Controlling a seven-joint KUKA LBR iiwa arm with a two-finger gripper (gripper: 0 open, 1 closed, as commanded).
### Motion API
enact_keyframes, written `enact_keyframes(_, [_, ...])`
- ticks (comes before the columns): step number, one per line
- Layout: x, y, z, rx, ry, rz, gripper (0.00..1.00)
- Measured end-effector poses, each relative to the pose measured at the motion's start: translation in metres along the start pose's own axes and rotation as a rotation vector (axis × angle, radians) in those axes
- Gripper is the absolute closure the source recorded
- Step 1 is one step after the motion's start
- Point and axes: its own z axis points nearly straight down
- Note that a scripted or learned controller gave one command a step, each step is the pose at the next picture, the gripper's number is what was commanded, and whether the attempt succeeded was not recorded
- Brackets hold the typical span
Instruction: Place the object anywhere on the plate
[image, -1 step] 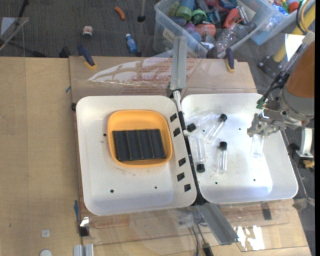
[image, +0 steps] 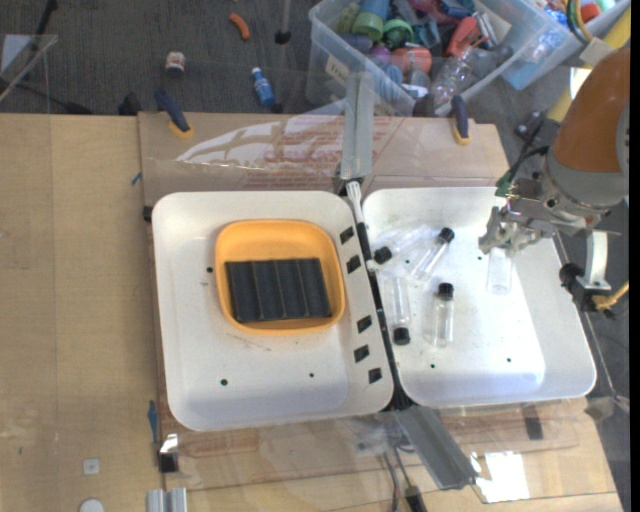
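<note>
An orange plate (image: 278, 238) with a black ridged insert (image: 278, 289) lies in the left bin (image: 190, 380). Several clear vials with black caps lie in the right bin (image: 540, 350): one (image: 428, 254) slanted near the middle, one (image: 441, 314) upright in the picture, one (image: 398, 303) by the divider. My gripper (image: 498, 245) hangs over the right bin's upper right part. A pale clear shape (image: 497, 274), possibly another vial, shows directly under it. Whether it is held or lying on the bin floor is unclear.
A metal divider with black clips (image: 362, 290) runs between the two bins. Behind the bench a clear tub of coloured toys (image: 420, 40) stands on the floor. Orange-handled clamps (image: 176, 118) sit at the bench's back edge.
</note>
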Motion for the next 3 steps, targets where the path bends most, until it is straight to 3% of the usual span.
enact_keyframes(1, [0.025, 0.028, -0.015, 0.0, 0.001, -0.004, 1.0])
enact_keyframes(2, [0.046, 0.045, -0.039, -0.002, 0.0, -0.144, 1.0])
enact_keyframes(3, [0.048, 0.046, -0.069, -0.004, 0.001, -0.426, 1.0])
